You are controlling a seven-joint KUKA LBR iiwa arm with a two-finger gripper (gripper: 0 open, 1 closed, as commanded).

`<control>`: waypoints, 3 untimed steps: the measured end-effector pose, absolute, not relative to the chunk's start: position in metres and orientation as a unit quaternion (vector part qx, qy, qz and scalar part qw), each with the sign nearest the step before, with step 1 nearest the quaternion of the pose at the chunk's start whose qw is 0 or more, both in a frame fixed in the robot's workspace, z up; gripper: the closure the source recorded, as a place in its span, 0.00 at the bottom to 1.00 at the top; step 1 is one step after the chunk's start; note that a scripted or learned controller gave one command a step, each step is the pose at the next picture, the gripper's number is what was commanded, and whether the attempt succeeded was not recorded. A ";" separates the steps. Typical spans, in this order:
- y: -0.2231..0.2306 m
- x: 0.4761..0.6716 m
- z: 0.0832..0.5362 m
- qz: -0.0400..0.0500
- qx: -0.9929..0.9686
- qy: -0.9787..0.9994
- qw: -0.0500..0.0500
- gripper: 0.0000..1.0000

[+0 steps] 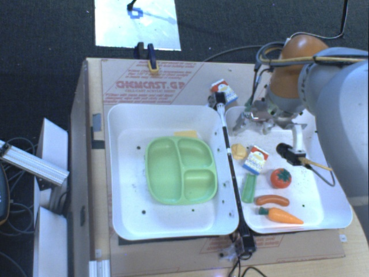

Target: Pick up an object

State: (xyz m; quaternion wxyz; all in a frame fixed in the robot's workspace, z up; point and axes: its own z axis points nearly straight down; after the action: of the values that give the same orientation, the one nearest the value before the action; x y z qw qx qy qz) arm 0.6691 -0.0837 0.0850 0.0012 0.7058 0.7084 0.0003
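Claw, state unclear, over right bin; cardboard lettered "CHEMCAST".

Grey KUKA arm with an orange wrist band

The arm was broad, rounded and pale grey, with 1 glossy orange band above the wrist. Thin grey cables looped beside that band, and the gripper was small, metallic and silver-grey.

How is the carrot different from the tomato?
The carrot is long, pointed and orange; the tomato is round and red. The carrot lies flat near the bin's front edge; the tomato sits farther back, beyond the sausage. Both are in the right bin, and both have green at one end.
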 end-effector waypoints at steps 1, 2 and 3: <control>-0.084 0.669 0.085 0.000 0.706 0.708 0.001 0.00; -0.084 0.669 0.085 0.000 0.706 0.708 0.001 0.00; -0.085 0.669 0.085 0.000 0.706 0.708 0.001 0.00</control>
State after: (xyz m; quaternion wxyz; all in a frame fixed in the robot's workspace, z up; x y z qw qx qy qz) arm 0.6691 -0.0853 0.0851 0.0015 0.7063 0.7079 0.0004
